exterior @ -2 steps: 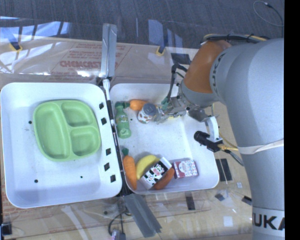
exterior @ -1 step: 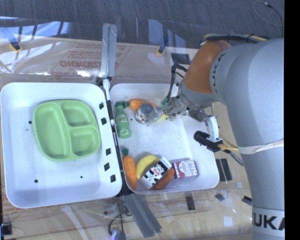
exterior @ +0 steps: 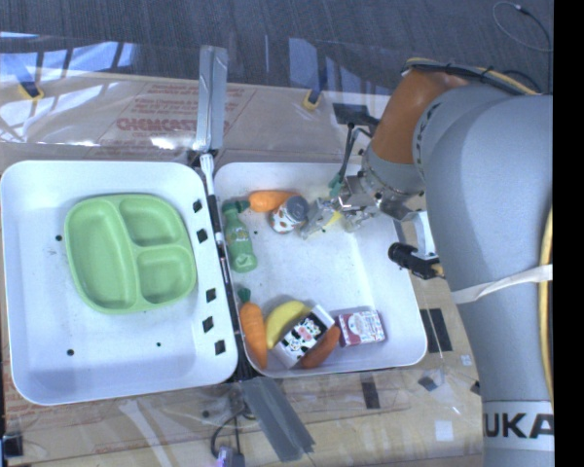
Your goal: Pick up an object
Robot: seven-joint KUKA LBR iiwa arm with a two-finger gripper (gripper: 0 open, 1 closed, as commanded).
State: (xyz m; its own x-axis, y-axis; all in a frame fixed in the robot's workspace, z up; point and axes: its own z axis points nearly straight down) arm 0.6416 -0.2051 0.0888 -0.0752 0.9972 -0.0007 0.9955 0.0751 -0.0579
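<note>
My gripper [exterior: 323, 218] hangs low over the back of the right bin [exterior: 389, 290], reaching in from the right. Just to its left stands a small white and red can [exterior: 290, 214], very close to the gripper tip. Behind the can lies an orange carrot-shaped piece [exterior: 268, 200]. A green bottle [exterior: 238, 241] lies along the bin's left wall. At the front edge sit an orange carrot [exterior: 253, 331], a yellow banana [exterior: 284, 315], a black and white cow-patterned box [exterior: 305, 337], a red sausage [exterior: 322, 349] and a pink carton [exterior: 360, 327].
The left bin [exterior: 39, 339] bears a green divided plate [exterior: 129, 253]. A hinged divider [exterior: 214, 261] runs between the bins. The grey arm [exterior: 487, 222] with its orange band [exterior: 409, 115] covers the right side of the bench.
</note>
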